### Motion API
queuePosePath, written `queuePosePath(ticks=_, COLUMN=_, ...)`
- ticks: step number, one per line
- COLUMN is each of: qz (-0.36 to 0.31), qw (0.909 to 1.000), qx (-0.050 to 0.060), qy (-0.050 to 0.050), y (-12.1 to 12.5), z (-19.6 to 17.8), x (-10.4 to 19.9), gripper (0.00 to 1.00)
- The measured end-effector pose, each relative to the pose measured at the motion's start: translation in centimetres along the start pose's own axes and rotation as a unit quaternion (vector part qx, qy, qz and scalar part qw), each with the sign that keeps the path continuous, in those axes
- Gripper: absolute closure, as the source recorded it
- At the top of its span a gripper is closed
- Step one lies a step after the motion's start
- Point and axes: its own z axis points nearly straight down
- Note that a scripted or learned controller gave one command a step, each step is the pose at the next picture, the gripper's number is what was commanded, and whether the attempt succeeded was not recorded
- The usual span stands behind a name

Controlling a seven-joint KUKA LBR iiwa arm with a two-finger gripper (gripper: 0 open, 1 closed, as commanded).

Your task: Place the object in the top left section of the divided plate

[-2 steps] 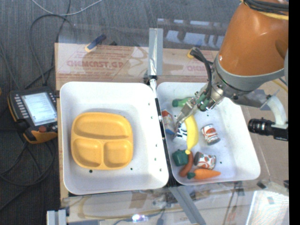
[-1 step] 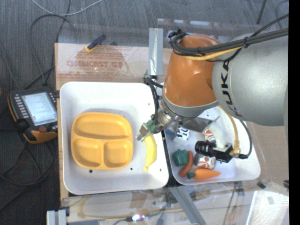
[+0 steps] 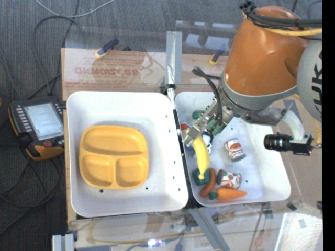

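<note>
A yellow divided plate (image 3: 113, 156) lies in the left bin (image 3: 94, 101), with one long section at the top and two smaller ones below. In the right bin (image 3: 272, 166) a yellow toy banana (image 3: 201, 156) lies near the left wall. My gripper (image 3: 201, 125) hangs just above the banana's upper end, under the orange band of the arm (image 3: 261, 46). A yellowish piece shows right at the gripper's tip, touching the banana's top.
The right bin also holds two red-and-white cans (image 3: 235, 149) (image 3: 229, 179), an orange carrot (image 3: 230, 194), a reddish sausage-like piece (image 3: 208, 187) and small green pieces (image 3: 201, 175). A teach pendant (image 3: 36, 124) lies left of the bins. A metal bar (image 3: 172, 61) stands behind them.
</note>
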Motion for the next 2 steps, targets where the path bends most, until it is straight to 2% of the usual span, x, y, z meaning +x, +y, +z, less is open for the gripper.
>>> queuePosePath(ticks=1, qz=0.027, qw=0.9996, qx=0.002, qy=0.002, y=2.5, z=11.5, x=2.8, gripper=1.0)
queuePosePath(ticks=2, qz=0.042, qw=0.9991, qx=0.001, qy=0.001, y=0.9, z=5.6, x=-0.8, gripper=1.0)
